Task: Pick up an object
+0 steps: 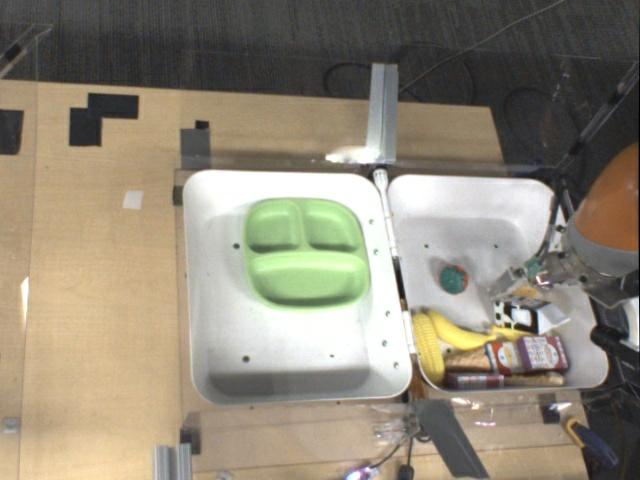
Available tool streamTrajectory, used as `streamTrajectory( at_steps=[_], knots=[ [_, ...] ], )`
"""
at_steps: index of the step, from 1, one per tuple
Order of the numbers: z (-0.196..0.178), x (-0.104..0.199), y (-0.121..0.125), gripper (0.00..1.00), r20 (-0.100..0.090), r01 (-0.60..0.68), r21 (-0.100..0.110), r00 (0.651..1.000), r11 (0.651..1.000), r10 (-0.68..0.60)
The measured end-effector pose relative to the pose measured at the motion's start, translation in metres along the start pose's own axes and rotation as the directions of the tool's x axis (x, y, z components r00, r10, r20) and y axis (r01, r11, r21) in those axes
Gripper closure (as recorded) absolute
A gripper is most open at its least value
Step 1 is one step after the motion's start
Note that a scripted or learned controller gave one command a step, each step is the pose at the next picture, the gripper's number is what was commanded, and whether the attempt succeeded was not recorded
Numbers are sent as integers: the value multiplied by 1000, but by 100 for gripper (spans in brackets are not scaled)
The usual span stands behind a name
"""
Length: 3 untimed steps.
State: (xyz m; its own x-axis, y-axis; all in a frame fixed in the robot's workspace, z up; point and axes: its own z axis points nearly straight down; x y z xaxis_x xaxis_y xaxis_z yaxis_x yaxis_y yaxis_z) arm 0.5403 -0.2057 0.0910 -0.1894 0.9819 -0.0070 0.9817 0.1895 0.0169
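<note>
From my seat I see two white bins side by side on the bench. The left bin (215, 298) holds a green divided plate (303, 251), sitting a little toward twelve o'clock of the bin's middle. The right bin (470, 208) carries the clutter, all of it toward the six o'clock side: a small teal ball (454, 279) near the centre, a yellow banana (462, 335) just below it, an ear of corn (428, 347) at about seven o'clock against the wall between the bins, and a red-labelled packet (527, 354) at five o'clock, touching the banana's tip. A small black-and-white box (517, 317) lies just above the packet.

The arm's orange band (607, 218) shows at three o'clock. The gripper (527, 278) is low over the right bin, near the black-and-white box and at three o'clock from the ball. I cannot tell how it is set, nor whether it has anything.
</note>
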Motion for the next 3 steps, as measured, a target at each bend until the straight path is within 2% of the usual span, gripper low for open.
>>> streamTrajectory(
  at_steps=[1,2,3],
  knots=[
    [-12,1,3,100,-1,3,-5,1000,1000,-3],
    [2,10,58,100,0,-297,4,955,955,297],
    [-10,10,61,100,0,-289,-2,957,957,289]
  ],
)
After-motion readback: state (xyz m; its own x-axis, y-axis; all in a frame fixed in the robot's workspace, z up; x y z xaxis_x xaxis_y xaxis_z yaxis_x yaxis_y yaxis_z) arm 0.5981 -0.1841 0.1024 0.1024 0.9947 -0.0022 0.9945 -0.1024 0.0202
